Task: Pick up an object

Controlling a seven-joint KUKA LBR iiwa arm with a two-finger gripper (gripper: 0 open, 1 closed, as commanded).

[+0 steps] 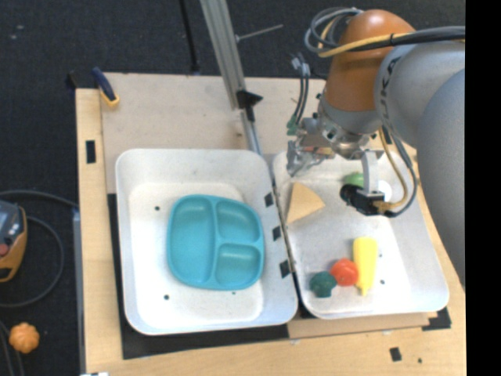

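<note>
Tan wedge (303,203): lies free in the right bin (407,288), directly below the tool (300,160), handy for grasping; tool's spread indiscernible.

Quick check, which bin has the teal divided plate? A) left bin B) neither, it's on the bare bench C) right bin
A: the teal divided plate lies flat in the left bin, while the right bin holds the tan wedge and the small toy foods.
</note>
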